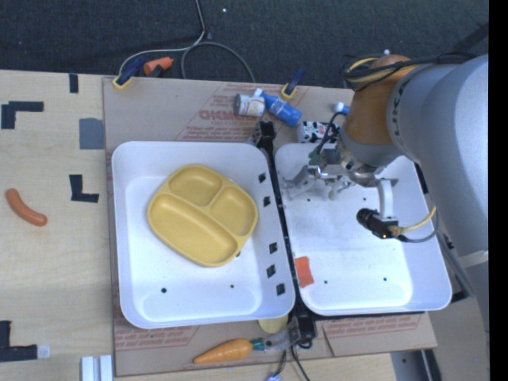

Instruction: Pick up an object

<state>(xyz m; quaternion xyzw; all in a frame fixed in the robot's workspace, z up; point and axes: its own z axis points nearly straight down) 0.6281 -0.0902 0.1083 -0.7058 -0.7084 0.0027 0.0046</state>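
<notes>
Grey arm (444, 125) fills foreground, reaching in from right | gripper (311, 175) low in right white bin (397, 292), span indiscernible | candidate: yellow compartment plastic plate (203, 213) in left white bin (135, 292) | advice: cross divider, grip plate's rim.

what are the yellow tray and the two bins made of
Tray: looks like moulded plastic, matte yellow, with smooth rounded compartments and soft highlights. Bins: probably thin white plastic, slightly glossy, with rounded corners and rolled rims; painted metal cannot be ruled out.
</notes>
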